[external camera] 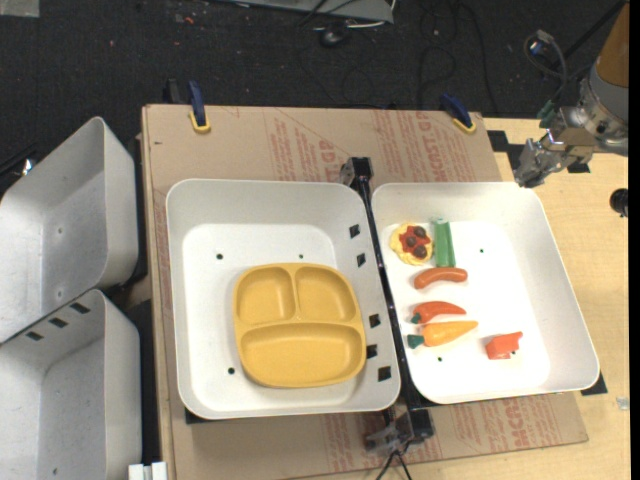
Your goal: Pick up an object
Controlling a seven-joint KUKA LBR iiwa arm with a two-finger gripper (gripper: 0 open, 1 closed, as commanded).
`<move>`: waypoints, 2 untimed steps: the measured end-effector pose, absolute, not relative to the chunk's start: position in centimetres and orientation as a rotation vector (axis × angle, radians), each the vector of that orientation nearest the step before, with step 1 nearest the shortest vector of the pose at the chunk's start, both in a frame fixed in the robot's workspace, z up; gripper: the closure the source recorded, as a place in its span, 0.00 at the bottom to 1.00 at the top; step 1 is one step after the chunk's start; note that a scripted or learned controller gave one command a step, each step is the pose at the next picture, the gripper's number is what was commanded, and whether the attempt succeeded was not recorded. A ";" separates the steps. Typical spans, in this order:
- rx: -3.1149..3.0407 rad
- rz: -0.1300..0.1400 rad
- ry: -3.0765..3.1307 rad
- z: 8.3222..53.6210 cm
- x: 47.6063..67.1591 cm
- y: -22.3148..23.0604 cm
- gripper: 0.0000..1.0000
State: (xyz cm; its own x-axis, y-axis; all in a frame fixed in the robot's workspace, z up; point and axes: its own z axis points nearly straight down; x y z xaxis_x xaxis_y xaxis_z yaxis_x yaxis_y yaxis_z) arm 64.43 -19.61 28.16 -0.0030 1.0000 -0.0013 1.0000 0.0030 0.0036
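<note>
Gripper (532, 164) sits at the frame's upper right, just off the right bin (560, 268) — can't tell its finger state. I'd go for the sausage (441, 277), mid-bin — it's lying clear.

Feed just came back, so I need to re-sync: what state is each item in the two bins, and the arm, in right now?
Yellow plastic three-compartment tray: flat in left white bin.
Small round toy pizza: lying in right white bin, touching green stick.
Red toy sausage: lying loose.
Red toy pepper: lying loose.
Orange toy carrot: lying beside pepper.
Small orange-red toy piece: lying apart.
Gripper: above the right bin's far corner.
</note>
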 end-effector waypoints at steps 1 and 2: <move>2.214 0.002 2.229 28.4 63.9 -14.8 1.00; 2.214 0.001 2.231 28.2 63.5 -8.6 1.00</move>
State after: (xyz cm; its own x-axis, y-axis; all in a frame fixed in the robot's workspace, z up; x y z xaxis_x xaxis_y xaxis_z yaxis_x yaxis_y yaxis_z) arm 63.48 -8.64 28.21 -0.0076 1.0000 0.0013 1.0000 0.0076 -0.0002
